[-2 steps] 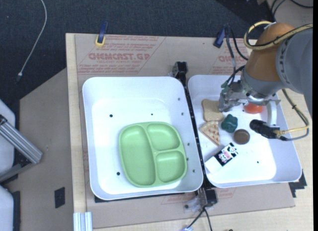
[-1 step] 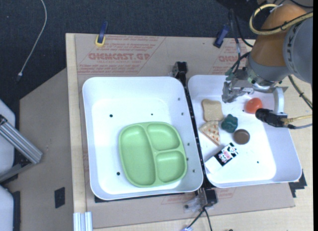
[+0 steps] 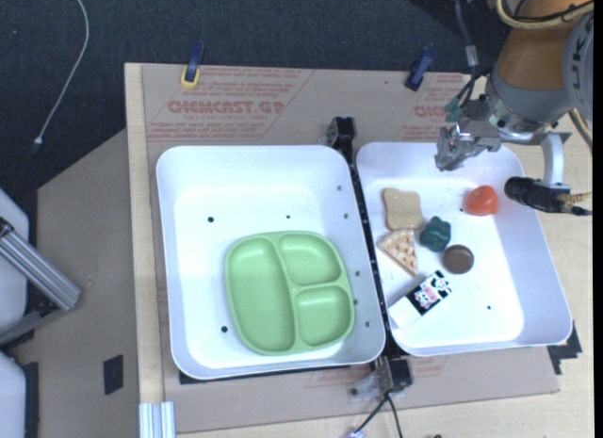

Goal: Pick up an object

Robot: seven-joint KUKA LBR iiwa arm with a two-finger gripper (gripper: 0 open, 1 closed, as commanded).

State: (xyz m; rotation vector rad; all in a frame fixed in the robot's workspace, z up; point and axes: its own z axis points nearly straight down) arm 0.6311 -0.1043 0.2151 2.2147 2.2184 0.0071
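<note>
Nearest the camera, a green divided plate [image 3: 287, 292] is seen lying in the left bin [image 3: 179, 238]. In the right bin [image 3: 528, 267] are gathered a bread slice [image 3: 403, 206], a waffle-patterned wedge [image 3: 400, 251], a teal piece [image 3: 435, 234], a brown disc [image 3: 458, 259], a red piece [image 3: 481, 201] and a black-and-white carton [image 3: 424, 296]. Above the right bin's far edge the gripper [image 3: 455, 155] is poised, nothing gripped; how far it is parted cannot be told.
</note>
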